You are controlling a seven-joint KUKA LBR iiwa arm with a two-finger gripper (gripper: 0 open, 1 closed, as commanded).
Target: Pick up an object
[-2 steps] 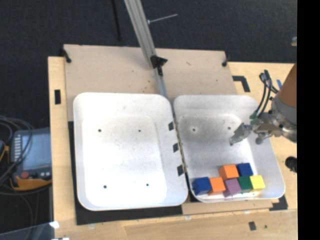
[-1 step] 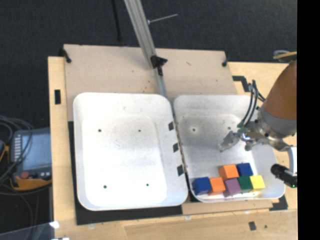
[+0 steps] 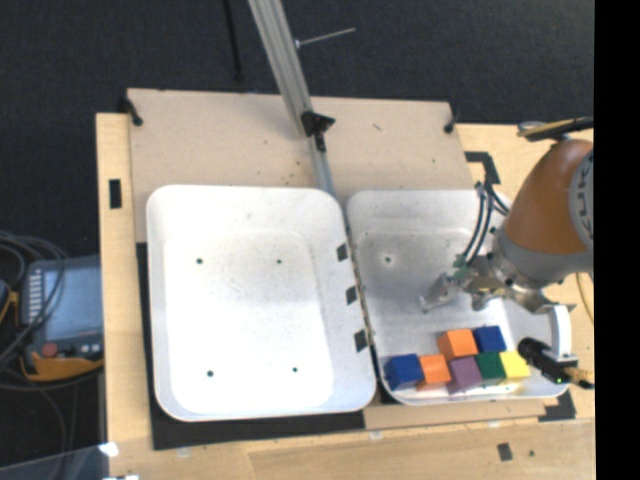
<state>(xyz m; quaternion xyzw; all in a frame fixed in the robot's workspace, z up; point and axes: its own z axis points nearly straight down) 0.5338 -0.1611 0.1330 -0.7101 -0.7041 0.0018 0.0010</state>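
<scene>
Several coloured blocks lie clustered along the near edge of the right bin (image 3: 400,223): a blue block (image 3: 403,370), an orange block (image 3: 435,369), a purple block (image 3: 465,373), a green block (image 3: 491,366), a yellow block (image 3: 514,365), and behind them another orange block (image 3: 460,343) and a blue block (image 3: 490,338). My gripper (image 3: 438,298) hangs over the right bin's middle, just above and left of the cluster. No block sits between its fingers.
The left bin (image 3: 250,298) lies beside the right one, with small dark clips along the shared edge. A slanted metal pole (image 3: 285,63) rises behind the bins. A control pendant (image 3: 60,313) with cables rests off the bench at far left.
</scene>
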